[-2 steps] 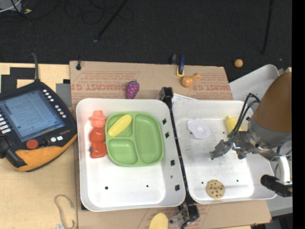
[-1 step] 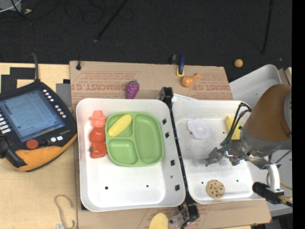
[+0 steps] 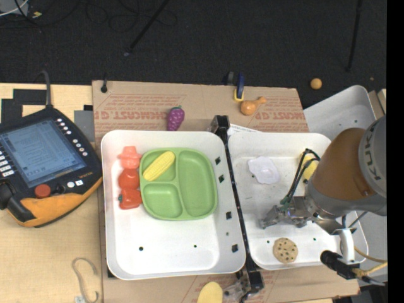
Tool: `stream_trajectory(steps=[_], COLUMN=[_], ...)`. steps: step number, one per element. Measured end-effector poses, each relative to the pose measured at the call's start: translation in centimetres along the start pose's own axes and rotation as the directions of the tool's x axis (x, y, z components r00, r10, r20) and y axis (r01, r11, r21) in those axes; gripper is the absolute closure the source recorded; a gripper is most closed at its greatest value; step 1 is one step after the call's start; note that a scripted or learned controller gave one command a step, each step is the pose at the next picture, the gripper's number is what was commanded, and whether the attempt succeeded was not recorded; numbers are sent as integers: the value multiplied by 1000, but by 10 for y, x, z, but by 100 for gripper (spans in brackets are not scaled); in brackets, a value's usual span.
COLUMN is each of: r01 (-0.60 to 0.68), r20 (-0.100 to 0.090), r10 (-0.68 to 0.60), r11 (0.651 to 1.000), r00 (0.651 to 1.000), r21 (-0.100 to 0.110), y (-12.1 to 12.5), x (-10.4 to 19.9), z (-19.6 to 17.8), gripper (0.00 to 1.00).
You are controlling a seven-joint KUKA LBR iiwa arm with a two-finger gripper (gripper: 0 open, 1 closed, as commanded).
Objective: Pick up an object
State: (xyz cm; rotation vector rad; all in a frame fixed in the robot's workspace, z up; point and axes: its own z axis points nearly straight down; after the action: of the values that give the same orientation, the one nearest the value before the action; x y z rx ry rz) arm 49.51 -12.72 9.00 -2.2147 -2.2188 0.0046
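Note:
My gripper (image 3: 273, 218) is low inside the right bin (image 3: 252, 245), its grey fingers pointing left over the bin floor. A round chocolate-chip cookie (image 3: 285, 250) lies just below and to the right of the fingertips, apart from them. A pale translucent object (image 3: 264, 170) rests at the bin's upper middle. A yellow object (image 3: 309, 166) peeks out beside the arm's orange band. In the left bin (image 3: 164, 257) sit a green divided plate (image 3: 180, 185) with a corn cob (image 3: 157, 165) on it and a red-orange toy figure (image 3: 129, 178). I see nothing between the fingers.
A teach pendant (image 3: 44, 160) lies on the bench to the left. A purple grape bunch (image 3: 175, 117) and an orange pear-shaped toy (image 3: 250, 105) lie on cardboard behind the bins. A yellow object (image 3: 210, 292) sits at the front edge.

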Motion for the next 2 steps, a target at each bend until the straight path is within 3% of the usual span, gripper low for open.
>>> stream_trajectory(steps=[1,2], r01=[-9,-4], r20=[0,3], r10=[9,4], r11=[1000,1000], r00=[1000,1000], r21=[-2,-9], y=[0,-3], x=[-3,-6], z=[-13,-75], gripper=[100,100])
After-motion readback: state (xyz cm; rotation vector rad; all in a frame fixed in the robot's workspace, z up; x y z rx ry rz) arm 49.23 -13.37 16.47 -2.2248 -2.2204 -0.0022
